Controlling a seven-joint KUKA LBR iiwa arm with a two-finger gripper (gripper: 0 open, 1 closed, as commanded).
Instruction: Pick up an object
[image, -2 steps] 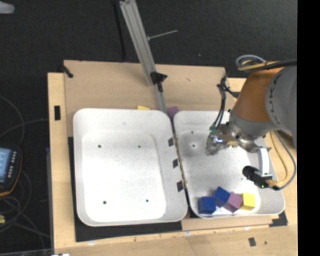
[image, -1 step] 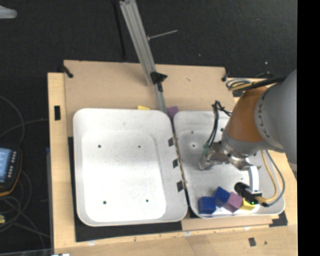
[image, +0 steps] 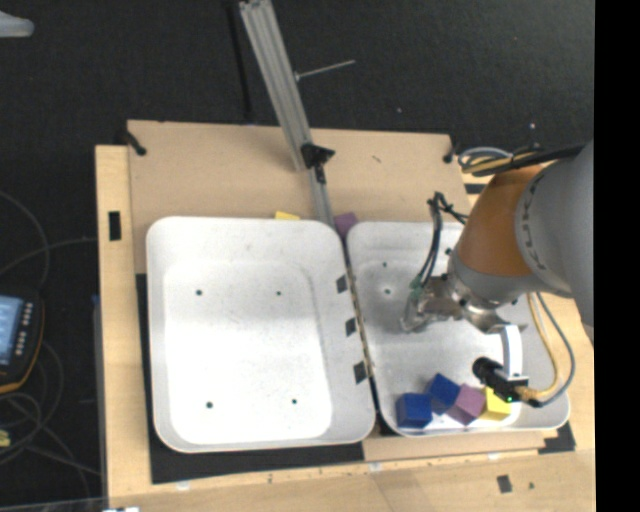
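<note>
Near edge of counter (image: 250, 485), right bin (image: 385, 255), near corner: cluster of small blocks. Two blue blocks, one (image: 414, 410) at the left of the cluster, another (image: 443, 388) just behind it and tilted; purple block (image: 467, 401) touching to the right; yellow block (image: 497, 403) at the right end, partly under a black fitting on the arm. All look like rigid, light foam or wood cubes: flat faces, matte, unlikely to slip or crush. Best hold judged to be across two opposite flat faces of the left blue block, which has open bin floor on its left side; the others crowd each other.

Farther in, mid right bin: pincer (image: 418, 312) low over bare bin floor, well apart from the cluster. Fingers too small and blurred to tell how far open; nothing seen held.

Left bin (image: 160, 300): bare floor.

Far edge, behind the bins: a yellow piece (image: 287, 215) and a purple piece (image: 345, 222) peeking over the rims.
</note>
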